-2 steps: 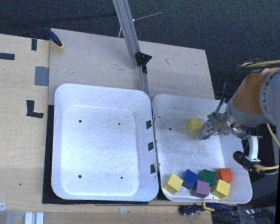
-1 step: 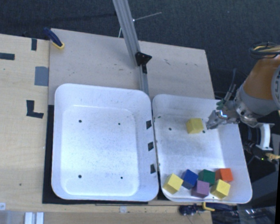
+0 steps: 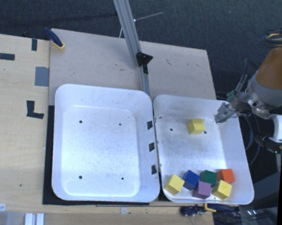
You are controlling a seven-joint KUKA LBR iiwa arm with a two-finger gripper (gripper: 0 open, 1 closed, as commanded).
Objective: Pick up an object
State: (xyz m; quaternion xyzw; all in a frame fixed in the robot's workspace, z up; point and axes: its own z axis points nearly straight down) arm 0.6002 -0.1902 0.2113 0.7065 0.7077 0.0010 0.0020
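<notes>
Gripper [image 3: 223, 113] at the right bin's [image 3: 236, 142] upper right rim; whether it is open or closed cannot be told.

Nothing shows in its grasp. A yellow cube [image 3: 195, 126] lies alone in the bin, near the gripper, at its 8 o'clock. Well apart, at about 6 o'clock, six cubes cluster along the bin's near wall: yellow [image 3: 174, 184], blue [image 3: 191, 179], purple [image 3: 203, 189], green [image 3: 208, 177], orange [image 3: 226, 175], yellow [image 3: 222, 189].
</notes>
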